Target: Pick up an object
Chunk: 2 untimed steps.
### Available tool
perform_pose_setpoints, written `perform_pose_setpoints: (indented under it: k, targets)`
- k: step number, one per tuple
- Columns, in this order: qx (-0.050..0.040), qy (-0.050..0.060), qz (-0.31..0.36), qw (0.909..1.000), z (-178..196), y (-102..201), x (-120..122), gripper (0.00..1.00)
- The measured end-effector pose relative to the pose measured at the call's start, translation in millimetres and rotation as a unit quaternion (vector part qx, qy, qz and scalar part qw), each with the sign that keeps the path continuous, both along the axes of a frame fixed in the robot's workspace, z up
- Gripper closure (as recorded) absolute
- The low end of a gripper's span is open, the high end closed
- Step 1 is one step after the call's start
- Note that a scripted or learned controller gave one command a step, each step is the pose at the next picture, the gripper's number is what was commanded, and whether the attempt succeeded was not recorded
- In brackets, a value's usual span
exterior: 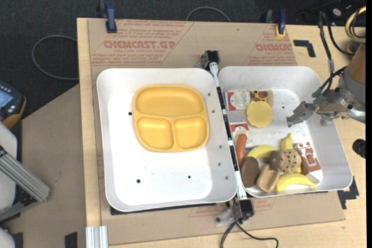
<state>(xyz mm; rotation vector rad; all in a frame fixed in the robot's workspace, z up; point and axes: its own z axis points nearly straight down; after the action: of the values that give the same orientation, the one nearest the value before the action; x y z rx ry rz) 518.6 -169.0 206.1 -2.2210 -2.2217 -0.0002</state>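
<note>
Two shallow white bins sat side by side on a brown board printed with red lettering, clamped at its far edge by two blue clamps [108,15]. The left bin [116,142] held a yellow divided tray [171,117], one long compartment toward 12 o'clock and two smaller ones toward 6 o'clock, lying in the bin's upper half.

The right bin [334,154] carried a crowd of toy food. A round yellow disc [260,114] lay toward 12 o'clock, overlapping a printed carton [239,100] just to its 9 o'clock side. An orange carrot [241,148] ran along the bin's 9 o'clock wall. Toward 6 o'clock the pieces were heaped and touching: a brown oval piece [250,171], a tan cylinder [268,178], a speckled cookie [288,160] and a yellow banana [295,183] along the bottom edge. A black cable trailed off the board at 6 o'clock.

The gripper [300,114] reached in from 3 o'clock over the right bin, hanging over bare white floor at 3 o'clock of the yellow disc and at 12 o'clock of the heap, apart from both. Nothing was seen between its fingers; whether they were spread or closed could not be told from this angle. The grey wrist lay nearly level above the bin's 3 o'clock rim.
</note>
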Motion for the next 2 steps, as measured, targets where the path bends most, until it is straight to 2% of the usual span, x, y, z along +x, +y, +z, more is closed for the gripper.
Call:
perform_pose_setpoints:
  k: [1,2]
  targets:
    - [-0.007,-0.01,-0.001,0.9999,-104,-7,-24,0.0]
    - [-0.0037,-0.008,0.001,1.0,-118,20,-10,0.0]
